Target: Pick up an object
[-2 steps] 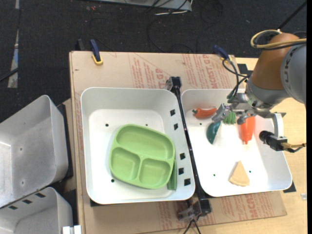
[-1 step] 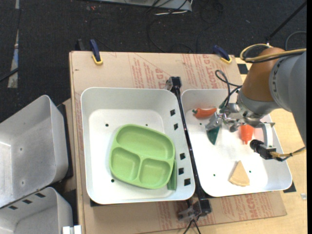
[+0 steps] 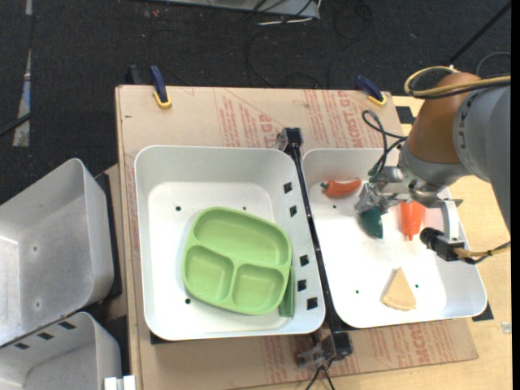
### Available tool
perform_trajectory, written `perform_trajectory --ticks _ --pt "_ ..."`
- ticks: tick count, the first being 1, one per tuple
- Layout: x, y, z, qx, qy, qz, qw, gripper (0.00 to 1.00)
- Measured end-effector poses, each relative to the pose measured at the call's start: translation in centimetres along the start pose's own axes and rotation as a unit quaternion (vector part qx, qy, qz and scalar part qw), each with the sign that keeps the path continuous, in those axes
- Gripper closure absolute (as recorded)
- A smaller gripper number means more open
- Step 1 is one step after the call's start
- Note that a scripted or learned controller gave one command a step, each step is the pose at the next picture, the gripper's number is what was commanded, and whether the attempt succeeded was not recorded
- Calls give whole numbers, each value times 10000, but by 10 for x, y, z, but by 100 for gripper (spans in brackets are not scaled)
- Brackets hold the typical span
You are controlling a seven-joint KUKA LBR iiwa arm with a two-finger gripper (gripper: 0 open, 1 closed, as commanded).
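Note:
My gripper (image 3: pixel 376 202) reaches down into the right bin (image 3: pixel 455 299) from the right. Its tip sits right over a dark green object (image 3: pixel 373 223) near the bin's middle, and the two look close or touching. A red-orange pepper (image 3: pixel 341 188) lies just left of the gripper by the bin's back left. An orange carrot-like piece (image 3: pixel 411 219) stands to the gripper's right. A tan wedge (image 3: pixel 399 291) lies near the front of the same bin.
The left bin (image 3: pixel 154 218) holds a light green divided plate (image 3: pixel 237 260). A black divider with clips (image 3: pixel 307 226) runs between the two bins. The grey arm with its orange band (image 3: pixel 443 128) hangs over the right bin's back right. Empty white tubs (image 3: pixel 45 250) stand at far left.

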State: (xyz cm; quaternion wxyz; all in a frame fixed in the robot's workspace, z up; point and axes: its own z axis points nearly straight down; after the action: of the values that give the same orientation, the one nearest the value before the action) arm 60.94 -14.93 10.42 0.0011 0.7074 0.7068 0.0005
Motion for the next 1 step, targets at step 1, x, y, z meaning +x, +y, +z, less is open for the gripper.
perform_trajectory --ticks 1 --pt "7 3 -45 -17 -1 -21 10000 100"
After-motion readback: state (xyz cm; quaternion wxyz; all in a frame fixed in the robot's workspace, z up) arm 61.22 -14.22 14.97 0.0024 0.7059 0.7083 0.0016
